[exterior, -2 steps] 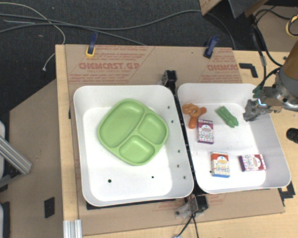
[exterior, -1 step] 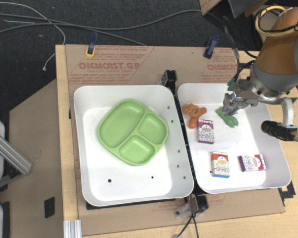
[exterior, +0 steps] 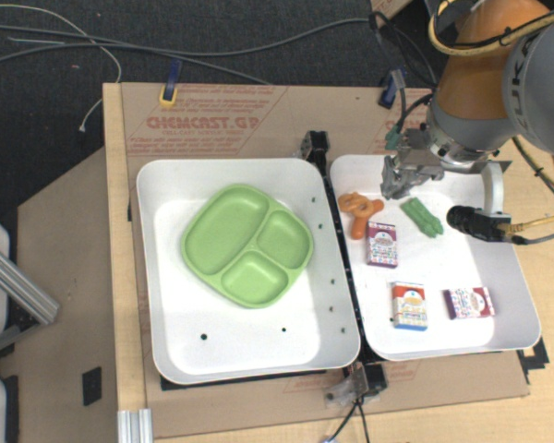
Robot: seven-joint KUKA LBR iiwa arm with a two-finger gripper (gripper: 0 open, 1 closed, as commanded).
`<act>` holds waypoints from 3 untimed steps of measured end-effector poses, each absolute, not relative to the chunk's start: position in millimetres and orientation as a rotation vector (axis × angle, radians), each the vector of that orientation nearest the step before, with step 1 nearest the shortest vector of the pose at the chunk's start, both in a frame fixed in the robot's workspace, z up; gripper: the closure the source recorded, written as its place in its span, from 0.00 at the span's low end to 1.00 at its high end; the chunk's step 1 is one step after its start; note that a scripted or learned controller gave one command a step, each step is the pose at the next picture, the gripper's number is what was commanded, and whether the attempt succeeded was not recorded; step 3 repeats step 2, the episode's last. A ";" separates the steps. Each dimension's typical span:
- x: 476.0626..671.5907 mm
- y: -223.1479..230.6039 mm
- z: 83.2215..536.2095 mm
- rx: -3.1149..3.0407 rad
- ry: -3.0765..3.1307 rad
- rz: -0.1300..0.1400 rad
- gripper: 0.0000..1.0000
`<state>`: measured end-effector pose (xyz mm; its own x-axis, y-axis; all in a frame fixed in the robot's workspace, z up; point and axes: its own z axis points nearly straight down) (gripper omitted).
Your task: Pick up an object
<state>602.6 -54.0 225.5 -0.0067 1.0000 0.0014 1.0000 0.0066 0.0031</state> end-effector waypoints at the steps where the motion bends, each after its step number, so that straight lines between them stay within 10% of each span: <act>1: 615.2 -7.2 235.1 2.216 2.225 0.004 1.00; 3: 632.8 48.9 240.7 2.213 2.229 0.006 1.00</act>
